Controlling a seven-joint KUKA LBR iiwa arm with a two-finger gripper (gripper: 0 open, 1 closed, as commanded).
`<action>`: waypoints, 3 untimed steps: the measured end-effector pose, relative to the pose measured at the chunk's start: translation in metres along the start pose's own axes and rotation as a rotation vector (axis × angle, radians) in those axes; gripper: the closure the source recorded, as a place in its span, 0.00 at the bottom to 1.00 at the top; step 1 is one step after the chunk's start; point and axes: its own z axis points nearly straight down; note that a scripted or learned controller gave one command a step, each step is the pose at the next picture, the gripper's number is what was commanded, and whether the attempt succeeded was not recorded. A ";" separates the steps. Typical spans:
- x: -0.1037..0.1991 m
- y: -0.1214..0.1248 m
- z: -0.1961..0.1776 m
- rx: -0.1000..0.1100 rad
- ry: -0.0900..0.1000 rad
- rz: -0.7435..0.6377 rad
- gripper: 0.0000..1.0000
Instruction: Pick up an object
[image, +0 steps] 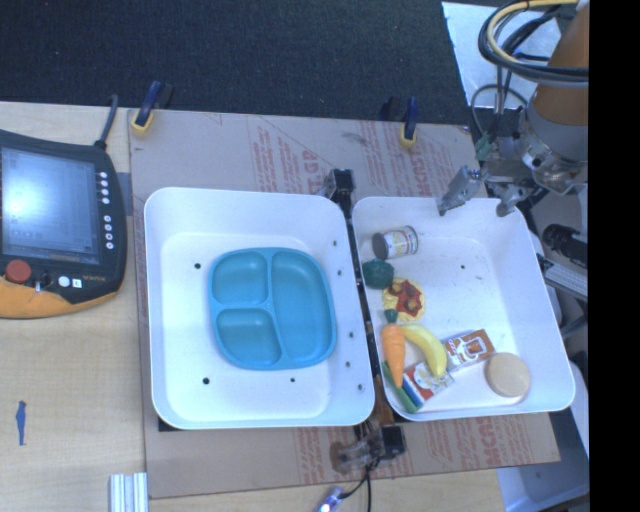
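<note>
White bins: two, left bin (170, 300) at 9 o'clock, right bin (520, 270) at 3 o'clock
Blue divided plate (271, 307): one
Small jar (397, 243): one
Carrot (394, 352): one
Banana (427, 347): one
Round biscuit (508, 376): one
Clamps: two, at 12 o'clock (147, 106) (409, 120)

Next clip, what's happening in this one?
A robot arm reaches in from the right, its open claw hovering over the far rim of the right bin with nothing between its fingers. That bin holds a small jar, a green piece, a banana, a carrot, a carton and a round biscuit-like disc, all untouched. The left bin holds a blue divided plate.
</note>
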 end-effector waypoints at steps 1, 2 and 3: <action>0.033 -0.060 0.087 0.002 0.000 0.000 0.00; 0.033 -0.095 0.170 0.002 0.001 -0.001 0.00; 0.028 -0.019 0.169 -0.002 0.001 0.002 0.00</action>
